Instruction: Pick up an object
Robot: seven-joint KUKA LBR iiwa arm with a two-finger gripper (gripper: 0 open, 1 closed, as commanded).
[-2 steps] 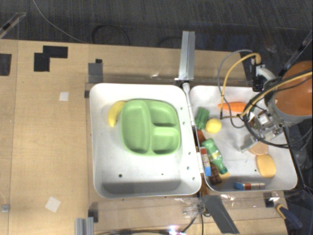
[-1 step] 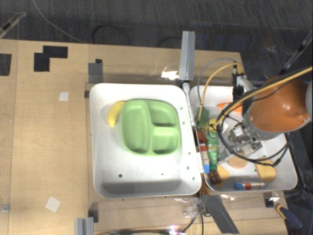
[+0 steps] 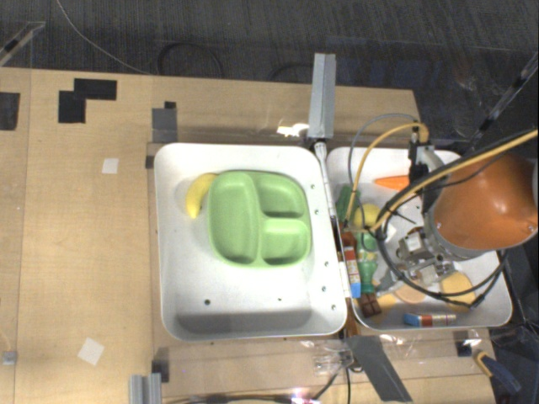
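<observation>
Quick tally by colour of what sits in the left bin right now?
Green: 1, the green divided plastic tray
Yellow: 1, the yellow banana beside the tray's left edge
Total: 2

Viewed from overhead at a slant: a pale wooden bench (image 3: 76,251) bearing two shallow white plastic bins, the left bin (image 3: 244,322) and the right bin (image 3: 493,314), set side by side with rims nearly touching. Rising at the far end of the seam between them, an upright grey metal post (image 3: 322,99). Near the left bin's far corner, a small grey bracket (image 3: 165,123). Farther left on the wood, a black stepped patch (image 3: 84,98) and two small white paper squares (image 3: 110,166), well apart. Beyond the bench, dark grey carpet (image 3: 210,15) crossed by a thin pale cable (image 3: 93,32).
</observation>
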